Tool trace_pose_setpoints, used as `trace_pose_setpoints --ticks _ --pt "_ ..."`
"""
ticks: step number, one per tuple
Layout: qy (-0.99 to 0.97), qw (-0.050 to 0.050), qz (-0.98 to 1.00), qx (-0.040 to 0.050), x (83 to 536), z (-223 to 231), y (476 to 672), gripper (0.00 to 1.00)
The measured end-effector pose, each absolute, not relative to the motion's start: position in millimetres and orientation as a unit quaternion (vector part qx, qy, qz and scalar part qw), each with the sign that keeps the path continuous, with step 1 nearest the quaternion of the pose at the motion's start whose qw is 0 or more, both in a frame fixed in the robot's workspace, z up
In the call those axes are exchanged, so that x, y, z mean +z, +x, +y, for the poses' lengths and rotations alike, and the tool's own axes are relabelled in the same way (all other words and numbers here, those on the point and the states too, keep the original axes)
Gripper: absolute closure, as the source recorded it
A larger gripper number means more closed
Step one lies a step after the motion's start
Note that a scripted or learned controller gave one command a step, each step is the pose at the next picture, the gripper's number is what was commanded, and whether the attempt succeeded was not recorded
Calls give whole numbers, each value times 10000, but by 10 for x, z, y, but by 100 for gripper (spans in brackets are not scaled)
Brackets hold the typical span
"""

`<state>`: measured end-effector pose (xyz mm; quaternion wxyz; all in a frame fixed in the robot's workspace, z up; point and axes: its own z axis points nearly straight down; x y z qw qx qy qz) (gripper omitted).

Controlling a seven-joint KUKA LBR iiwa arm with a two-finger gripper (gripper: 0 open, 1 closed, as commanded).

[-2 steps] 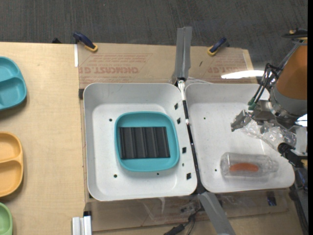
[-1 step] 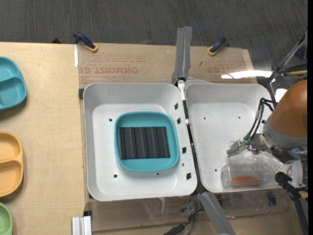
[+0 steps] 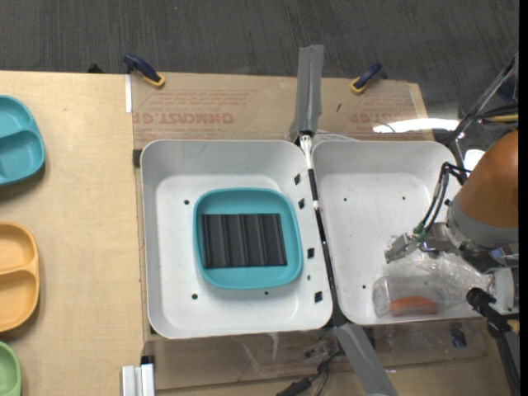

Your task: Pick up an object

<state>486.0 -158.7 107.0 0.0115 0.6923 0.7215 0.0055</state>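
Observation:
A clear plastic bag (image 3: 417, 283) with an orange-red object (image 3: 412, 305) inside lies at the front right of the right bin (image 3: 363, 213). The arm, with its orange band (image 3: 499, 180), reaches in from the right, and my gripper (image 3: 412, 242) hangs low over the bag's upper edge. Its fingers are hard to make out against the crumpled plastic. A teal tray (image 3: 247, 239) with a dark ribbed insert sits in the middle of the left bin (image 3: 165, 221).
Teal (image 3: 18, 148), orange (image 3: 16, 275) and green (image 3: 7, 370) divided plates lie on the bench at the far left. Cardboard lined with clamps (image 3: 144, 70) runs behind the bins. A grey bar (image 3: 309, 89) stands between the bins at the back.

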Motion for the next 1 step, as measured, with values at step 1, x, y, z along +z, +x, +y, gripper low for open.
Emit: trace_pose_setpoints --ticks 1 --pt "7035 -6 7107 -10 1909 -776 5660 100"
